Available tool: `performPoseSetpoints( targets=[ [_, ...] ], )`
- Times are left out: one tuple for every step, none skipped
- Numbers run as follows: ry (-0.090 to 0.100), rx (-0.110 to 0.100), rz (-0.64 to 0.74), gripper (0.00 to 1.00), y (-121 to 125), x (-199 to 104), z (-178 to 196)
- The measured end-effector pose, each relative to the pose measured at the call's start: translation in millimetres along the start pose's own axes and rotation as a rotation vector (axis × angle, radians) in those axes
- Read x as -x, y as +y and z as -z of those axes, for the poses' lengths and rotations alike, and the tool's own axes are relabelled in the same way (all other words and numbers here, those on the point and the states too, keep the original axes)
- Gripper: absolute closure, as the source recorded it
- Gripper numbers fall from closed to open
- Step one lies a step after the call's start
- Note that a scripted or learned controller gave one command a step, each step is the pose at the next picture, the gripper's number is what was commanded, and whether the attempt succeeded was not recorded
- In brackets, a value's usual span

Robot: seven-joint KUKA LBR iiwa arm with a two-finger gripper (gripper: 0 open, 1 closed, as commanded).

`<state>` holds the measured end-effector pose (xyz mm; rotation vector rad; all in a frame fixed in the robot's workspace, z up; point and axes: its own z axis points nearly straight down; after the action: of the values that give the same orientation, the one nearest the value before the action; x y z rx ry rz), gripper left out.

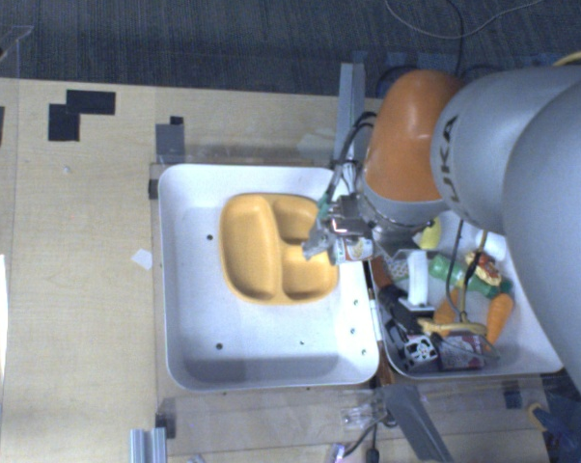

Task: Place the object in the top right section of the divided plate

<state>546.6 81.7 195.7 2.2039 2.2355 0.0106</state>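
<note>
We are seeing the pincer [331,231] hovering over the yellow divided plate's [257,249] right edge, mid-frame in the left bin [189,355] (finger state unclear; cannot tell). No object discernible in it.

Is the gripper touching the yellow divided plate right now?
Cannot tell. In the camera view the gripper overlaps the right edge of the yellow divided plate, but the slanted angle hides any contact or gap.

1. The shallow white left bin [189,287] lay bare around the yellow divided plastic plate [271,247], widest at lower frame.
2. The grey, orange-banded arm [464,143] blocked the plate's right edge.
3. Jumbled toys [455,307] crowded the white right bin [541,345].
</note>
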Motion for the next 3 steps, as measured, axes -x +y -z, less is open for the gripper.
performPoseSetpoints(
  targets=[
    [0.000, 0.000, 0.000, 0.00, 0.0, 0.0, 0.0],
    [-0.002, -0.004, 0.092, 0.00, -22.6, 18.9, -10.9],
    [-0.002, -0.002, 0.102, 0.00, -14.1, 71.9, -9.2]
  ],
)
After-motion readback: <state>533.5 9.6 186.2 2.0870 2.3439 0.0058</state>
